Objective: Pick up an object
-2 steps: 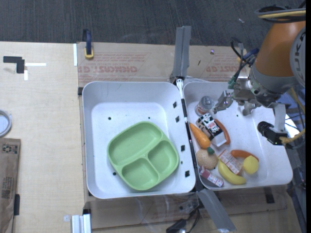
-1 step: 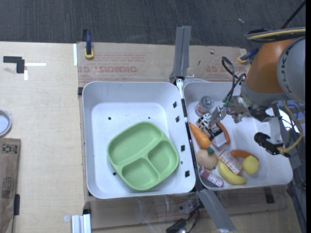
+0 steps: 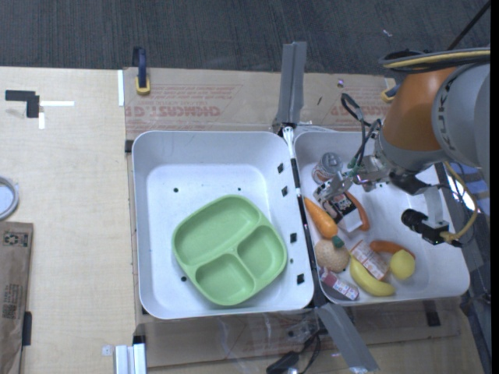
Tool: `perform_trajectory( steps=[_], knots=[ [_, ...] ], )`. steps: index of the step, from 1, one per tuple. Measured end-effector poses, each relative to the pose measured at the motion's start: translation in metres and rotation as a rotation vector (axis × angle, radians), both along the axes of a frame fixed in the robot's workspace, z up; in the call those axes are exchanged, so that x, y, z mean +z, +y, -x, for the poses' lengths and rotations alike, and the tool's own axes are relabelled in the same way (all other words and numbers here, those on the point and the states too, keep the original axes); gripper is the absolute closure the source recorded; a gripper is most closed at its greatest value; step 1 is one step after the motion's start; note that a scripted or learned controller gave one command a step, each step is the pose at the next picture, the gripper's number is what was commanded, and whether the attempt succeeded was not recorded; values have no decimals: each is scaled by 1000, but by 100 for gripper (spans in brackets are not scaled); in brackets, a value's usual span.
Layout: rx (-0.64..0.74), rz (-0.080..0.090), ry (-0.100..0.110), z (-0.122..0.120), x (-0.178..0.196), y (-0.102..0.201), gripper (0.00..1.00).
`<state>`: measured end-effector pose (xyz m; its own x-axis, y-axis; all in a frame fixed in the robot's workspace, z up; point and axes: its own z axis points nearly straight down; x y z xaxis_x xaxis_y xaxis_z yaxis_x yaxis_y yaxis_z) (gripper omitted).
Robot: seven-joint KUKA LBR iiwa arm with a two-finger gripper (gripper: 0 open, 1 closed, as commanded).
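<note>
I am reaching in from the right with my big grey arm [image 3: 460,115], and its orange band is hanging over the back corner of the right bin [image 3: 456,287]. The bench [image 3: 70,131] is lying under everything, tan and flat. The left bin [image 3: 148,209] is sitting beside the right bin, and the two are touching along the middle. A green plate [image 3: 228,249] with three sections is lying in the left bin, a little tilted, near the front. My pincer [image 3: 341,187] is hanging low in the back left part of the right bin, just above a small dark and white packet [image 3: 341,206]. I cannot tell if my pincer is open or closed, because the parts there are too small and mixed up to see, and I am not seeing anything clearly held in it. The toys to pick are all lying in the right bin. A yellow banana [image 3: 369,280] is lying near the front. An orange carrot [image 3: 320,217] is lying by the left wall, just beside my pincer. A tan round bulb [image 3: 332,255] is sitting just below the carrot. A yellow lemon [image 3: 402,265] is sitting to the right of the banana, touching it. A small pink wrapper [image 3: 341,288] is lying in the front left corner.
</note>
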<state>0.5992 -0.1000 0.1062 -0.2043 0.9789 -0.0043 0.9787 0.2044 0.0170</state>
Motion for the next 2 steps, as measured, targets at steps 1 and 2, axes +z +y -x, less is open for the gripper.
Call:
perform_trajectory(
  steps=[1,2],
  knots=[
    [-1,-4,-16,-5,16,2,100],
    [-19,1,17,-5,-15,-59,100]
  ],
)
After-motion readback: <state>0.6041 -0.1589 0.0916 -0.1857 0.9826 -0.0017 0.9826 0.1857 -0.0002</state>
